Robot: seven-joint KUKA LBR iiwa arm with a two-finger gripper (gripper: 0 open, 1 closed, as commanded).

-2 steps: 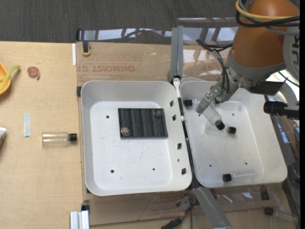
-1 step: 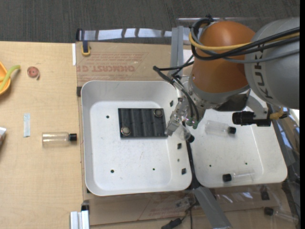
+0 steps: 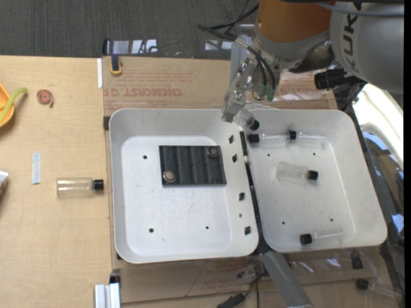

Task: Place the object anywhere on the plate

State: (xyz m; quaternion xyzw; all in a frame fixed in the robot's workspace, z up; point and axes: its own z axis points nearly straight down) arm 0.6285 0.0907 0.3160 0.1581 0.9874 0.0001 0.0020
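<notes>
We see the tool [image 3: 232, 111] poised over the far rims where the two bins meet; a clear vial [image 3: 244, 117] sits at its tip, though we cannot tell whether it is gripped. To finish well, we judge the vial should travel left and settle flat on the dark ridged plate [image 3: 192, 165] in the left bin [image 3: 128, 236]. The right bin [image 3: 359, 223] holds three more black-capped vials [image 3: 297, 172]. Another lies on the counter [image 3: 51, 249] near its left edge.
</notes>
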